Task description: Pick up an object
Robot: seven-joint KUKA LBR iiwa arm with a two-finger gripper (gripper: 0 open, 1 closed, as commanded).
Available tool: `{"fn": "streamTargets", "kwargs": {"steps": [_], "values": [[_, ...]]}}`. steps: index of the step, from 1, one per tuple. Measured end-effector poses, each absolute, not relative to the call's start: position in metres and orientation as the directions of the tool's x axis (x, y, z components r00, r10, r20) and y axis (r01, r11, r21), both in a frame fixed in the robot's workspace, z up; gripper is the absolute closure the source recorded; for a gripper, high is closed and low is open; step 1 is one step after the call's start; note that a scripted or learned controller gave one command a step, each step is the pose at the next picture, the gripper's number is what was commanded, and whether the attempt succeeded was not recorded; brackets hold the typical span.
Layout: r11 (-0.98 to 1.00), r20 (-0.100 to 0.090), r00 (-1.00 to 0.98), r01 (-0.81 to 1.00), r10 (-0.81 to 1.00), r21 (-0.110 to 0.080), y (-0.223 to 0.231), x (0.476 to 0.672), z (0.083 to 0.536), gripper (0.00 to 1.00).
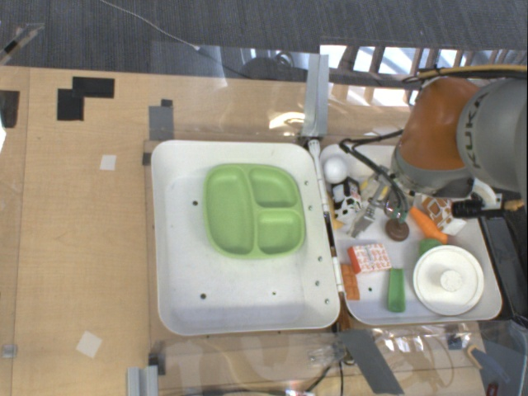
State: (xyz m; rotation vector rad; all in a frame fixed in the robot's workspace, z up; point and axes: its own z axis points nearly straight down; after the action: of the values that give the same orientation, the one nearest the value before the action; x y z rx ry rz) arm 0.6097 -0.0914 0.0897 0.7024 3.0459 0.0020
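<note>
My gripper (365,214) hangs low over the upper left part of the right bin (491,304), reaching in under the grey arm with its orange band (437,126). Just to its left is a small black-and-white toy (346,200), and a white ball (334,169) sits above that. A red-and-white box (370,258) lies below the gripper, and a brown disc (398,230) lies to its right. I see no object lifted from the bin.
The left bin (177,295) holds a green divided plate (252,210). The right bin also holds a green cylinder (396,290), a round white bowl (448,280), an orange carrot (429,225) and an orange stick (350,281) by the dividing wall.
</note>
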Motion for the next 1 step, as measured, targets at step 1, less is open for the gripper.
{"fn": "streamTargets", "kwargs": {"steps": [1], "values": [[0.856, -0.016, -0.856, 0.517, 0.517, 0.005, -0.1435, 0.5359, 0.0912, 0.0]]}}
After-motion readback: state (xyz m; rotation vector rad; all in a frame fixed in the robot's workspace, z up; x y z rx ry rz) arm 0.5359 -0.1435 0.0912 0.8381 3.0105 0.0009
